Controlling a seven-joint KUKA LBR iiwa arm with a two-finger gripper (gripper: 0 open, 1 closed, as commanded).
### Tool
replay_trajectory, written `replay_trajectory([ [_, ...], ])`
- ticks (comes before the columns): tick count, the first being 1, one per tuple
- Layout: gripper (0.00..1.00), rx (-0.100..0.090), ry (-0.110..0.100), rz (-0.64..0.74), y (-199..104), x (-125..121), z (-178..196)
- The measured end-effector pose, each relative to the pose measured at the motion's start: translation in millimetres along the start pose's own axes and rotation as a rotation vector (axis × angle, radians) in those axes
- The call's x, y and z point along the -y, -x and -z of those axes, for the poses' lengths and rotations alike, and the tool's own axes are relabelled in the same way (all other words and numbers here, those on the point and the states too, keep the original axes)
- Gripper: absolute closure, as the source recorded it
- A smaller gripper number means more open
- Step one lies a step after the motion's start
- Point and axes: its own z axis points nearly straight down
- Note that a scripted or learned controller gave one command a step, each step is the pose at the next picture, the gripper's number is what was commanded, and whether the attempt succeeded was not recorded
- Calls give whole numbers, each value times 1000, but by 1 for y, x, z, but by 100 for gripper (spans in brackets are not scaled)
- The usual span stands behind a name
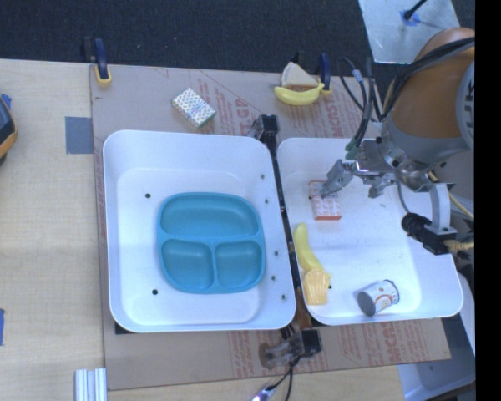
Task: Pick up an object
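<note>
Wooden bench, 2 white bins side by side. Small red-and-white packet (326, 208) flat in right bin (401, 261), upper left, just under gripper (341, 179). Fingers spread, holding nothing. Likely light, thin, crushable; best pinched across narrow sides. Banana (305, 252), corn cob (316, 287), can (378, 297) nearby.

Two white bins (117, 224) on a brown cardboard sheet (234, 98) over a pale wood bench (33, 266). Left bin: light blue divided plate (210, 242). Right bin: yellow banana (305, 249) and yellow corn cob (316, 287) at its left edge; grey-and-white can (377, 297) with an orange mark near its front edge; small white-and-red box (326, 208). On the cardboard's far edge: white box with green-yellow dots (193, 107).
</note>
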Motion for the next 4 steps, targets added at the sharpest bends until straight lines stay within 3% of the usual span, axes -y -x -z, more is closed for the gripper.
replay_trajectory([
  [1, 0, 0, 0, -2, 26, -22, -120],
  [2, 0, -1, 3, -1, 33, -56, -120],
  [3, 0, 0, 1, -1, 21, 21, -121],
  [4, 0, -1, 4, -3, 25, -47, -120],
])
